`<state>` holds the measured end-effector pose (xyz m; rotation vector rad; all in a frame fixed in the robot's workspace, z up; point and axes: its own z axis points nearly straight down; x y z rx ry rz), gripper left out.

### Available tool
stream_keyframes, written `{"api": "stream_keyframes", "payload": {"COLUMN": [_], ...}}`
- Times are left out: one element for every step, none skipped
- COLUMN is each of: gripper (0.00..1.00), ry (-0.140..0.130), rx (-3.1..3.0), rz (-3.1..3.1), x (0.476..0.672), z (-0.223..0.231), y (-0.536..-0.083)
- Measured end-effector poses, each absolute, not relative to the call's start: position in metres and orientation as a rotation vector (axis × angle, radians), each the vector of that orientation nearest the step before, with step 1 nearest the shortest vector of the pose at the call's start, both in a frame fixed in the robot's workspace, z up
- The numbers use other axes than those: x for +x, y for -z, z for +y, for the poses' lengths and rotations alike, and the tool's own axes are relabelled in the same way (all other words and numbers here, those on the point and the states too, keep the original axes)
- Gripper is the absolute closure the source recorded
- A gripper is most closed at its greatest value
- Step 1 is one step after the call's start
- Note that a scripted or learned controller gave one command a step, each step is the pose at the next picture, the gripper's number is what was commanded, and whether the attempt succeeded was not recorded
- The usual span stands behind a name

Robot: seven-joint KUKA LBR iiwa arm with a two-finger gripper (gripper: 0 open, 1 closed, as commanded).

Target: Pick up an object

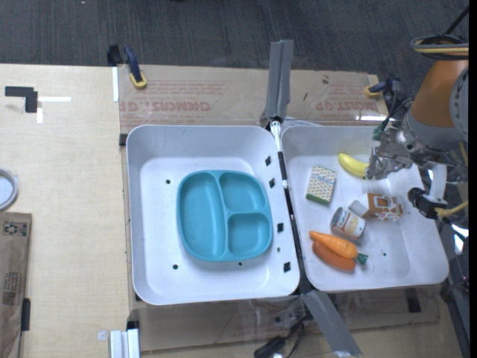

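Note:
The right bin (pixel 402 271) holds a yellow banana (pixel 350 164), a small green-and-white box (pixel 321 184), a grey can lying on its side (pixel 347 224), a brown-and-white carton (pixel 383 208) and an orange carrot (pixel 335 250). My gripper (pixel 378 168) hangs over the far right part of this bin, just right of the banana's end and above the carton. Nothing shows between its fingers, and their spread is too small to make out.
The left bin (pixel 149 200) holds a teal divided plate (pixel 223 215). A grey divider post (pixel 279 80) stands at the back between the bins. Clamps sit at the cardboard's far corners, one blue-and-yellow (pixel 133 66). Cables hang at the right edge.

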<state>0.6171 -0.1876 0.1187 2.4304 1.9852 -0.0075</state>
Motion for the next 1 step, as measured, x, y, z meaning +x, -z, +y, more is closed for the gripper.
{"api": "stream_keyframes", "payload": {"gripper": [0.00], "ry": [0.008], "rx": [2.431], "rz": [1.985], "x": [0.6170], "z": [-0.1875], "y": [-0.1186]}}
